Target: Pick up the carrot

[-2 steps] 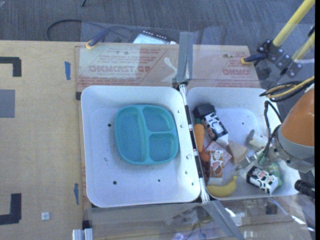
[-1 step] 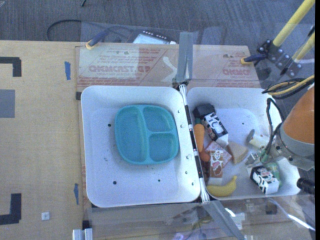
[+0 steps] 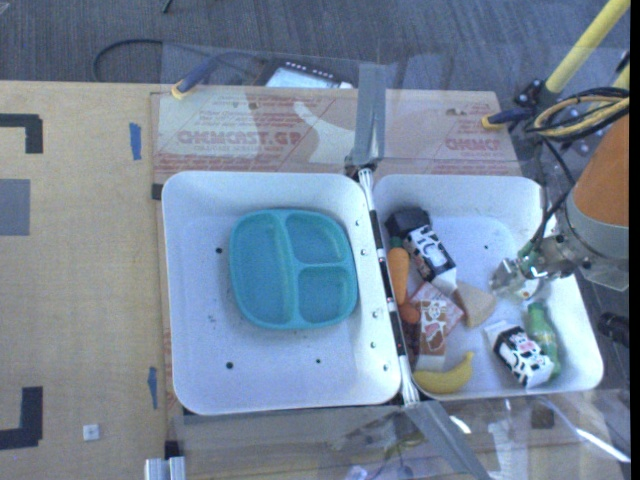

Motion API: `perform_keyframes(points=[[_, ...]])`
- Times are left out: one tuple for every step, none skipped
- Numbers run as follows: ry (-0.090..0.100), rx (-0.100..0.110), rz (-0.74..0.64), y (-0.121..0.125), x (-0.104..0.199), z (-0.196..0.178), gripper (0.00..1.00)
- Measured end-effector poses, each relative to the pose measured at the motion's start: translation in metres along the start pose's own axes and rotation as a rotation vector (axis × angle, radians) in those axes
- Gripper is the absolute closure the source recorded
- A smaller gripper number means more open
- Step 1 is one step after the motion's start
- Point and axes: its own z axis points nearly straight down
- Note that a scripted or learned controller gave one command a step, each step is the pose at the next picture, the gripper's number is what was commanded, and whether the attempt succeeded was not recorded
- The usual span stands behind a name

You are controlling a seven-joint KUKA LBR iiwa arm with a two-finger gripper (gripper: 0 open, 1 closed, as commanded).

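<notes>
While I watch from the overhead camera, the carrot (image 3: 399, 271) lies in the right bin (image 3: 470, 200), right up against the divider wall between the two bins, lengthwise along that wall. I use the carrot as my reference for everything else. Just above it sits a black block (image 3: 405, 220), and just right of it a black-and-white carton (image 3: 431, 251) lies tilted. Directly below the carrot there is a small red piece (image 3: 409, 313), touching or nearly touching it; can't tell which. Below and slightly right of the carrot a brown-and-white box (image 3: 433, 325) lies flat, with a pale wedge (image 3: 474, 305) beside it. Further below the carrot, near the bin's front edge, a banana (image 3: 446, 375) curves. Well to the right of the carrot are a green bottle (image 3: 540, 323) and a black-and-white cow toy (image 3: 527, 356).

The gripper (image 3: 521, 274) is well right of the carrot, low over the right side of the same bin, just above the green bottle. I cannot tell how its fingers stand; that part is blurred and cluttered. Nothing of the carrot is at the gripper. The arm (image 3: 606, 196) enters from the right, orange band visible.

Left of the carrot, across the divider, the left bin (image 3: 200, 348) holds a teal divided plate (image 3: 294, 268), three compartments, lying flat near the bin's middle.
</notes>
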Motion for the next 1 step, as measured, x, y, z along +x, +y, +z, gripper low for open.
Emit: perform_keyframes(points=[[-0.001, 0.001, 0.401, 0.0874, 0.0681, -0.0479, 1.0]])
